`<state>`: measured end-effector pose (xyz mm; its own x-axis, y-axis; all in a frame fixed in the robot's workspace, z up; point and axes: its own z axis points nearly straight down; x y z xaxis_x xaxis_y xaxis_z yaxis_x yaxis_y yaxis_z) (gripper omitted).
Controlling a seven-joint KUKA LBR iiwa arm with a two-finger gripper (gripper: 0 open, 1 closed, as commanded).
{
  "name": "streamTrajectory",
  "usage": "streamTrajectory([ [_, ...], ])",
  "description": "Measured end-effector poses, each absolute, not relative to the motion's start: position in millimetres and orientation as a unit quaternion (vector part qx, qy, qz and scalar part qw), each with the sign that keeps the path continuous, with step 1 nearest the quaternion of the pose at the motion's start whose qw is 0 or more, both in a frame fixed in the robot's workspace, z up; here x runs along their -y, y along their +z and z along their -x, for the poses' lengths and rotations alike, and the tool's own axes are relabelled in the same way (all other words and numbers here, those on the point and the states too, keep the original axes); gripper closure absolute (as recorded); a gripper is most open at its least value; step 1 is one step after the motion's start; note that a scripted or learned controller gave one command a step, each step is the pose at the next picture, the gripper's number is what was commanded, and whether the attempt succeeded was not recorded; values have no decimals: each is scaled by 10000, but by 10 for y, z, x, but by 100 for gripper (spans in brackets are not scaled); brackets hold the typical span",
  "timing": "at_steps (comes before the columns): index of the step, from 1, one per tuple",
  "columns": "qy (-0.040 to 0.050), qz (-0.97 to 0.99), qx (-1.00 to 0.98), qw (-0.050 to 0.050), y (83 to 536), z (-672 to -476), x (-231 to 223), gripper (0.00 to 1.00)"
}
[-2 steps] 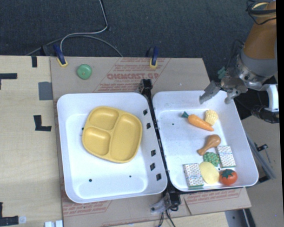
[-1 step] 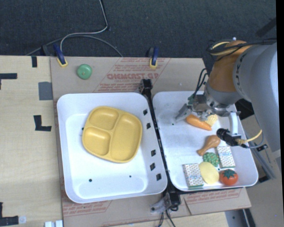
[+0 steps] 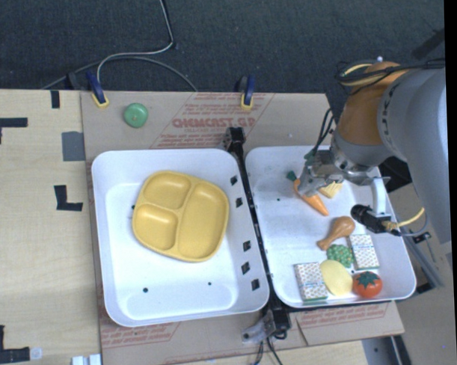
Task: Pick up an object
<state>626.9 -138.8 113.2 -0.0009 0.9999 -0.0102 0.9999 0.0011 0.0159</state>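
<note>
Bins (image 3: pixel 111 242): 2, white, side by side on the cardboard-covered worktop (image 3: pixel 196 119). Left bin holds 1 yellow divided plate (image 3: pixel 180 215). Right bin holds 1 carrot (image 3: pixel 314 204) below the gripper (image 3: pixel 315 181), 1 drumstick (image 3: pixel 336 230), 1 tomato (image 3: pixel 367 284). Whether the fingers are spread is unclear.

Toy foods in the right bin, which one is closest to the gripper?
The orange carrot, lying right at the gripper. The drumstick, tomato and lemon lie farther toward the bin's near edge.

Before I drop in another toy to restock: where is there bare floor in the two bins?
Right bin: bare along its left side, between the centre divider and the carrot. Its near-right corner is crowded around the drumstick and tomato. Left bin: a bare strip in front of the yellow plate.
</note>
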Motion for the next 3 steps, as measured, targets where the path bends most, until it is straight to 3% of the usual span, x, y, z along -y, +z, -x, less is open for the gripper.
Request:
streamTrajectory([
  [1, 20, -7067, -7074, 89, 1129, -6267, 1386, 0],
  [2, -3, -7074, -7068, 13, 865, -5531, 1854, 0],
  [3, 3, -7065, -7077, 17, 1883, -6298, 1821, 0],
])
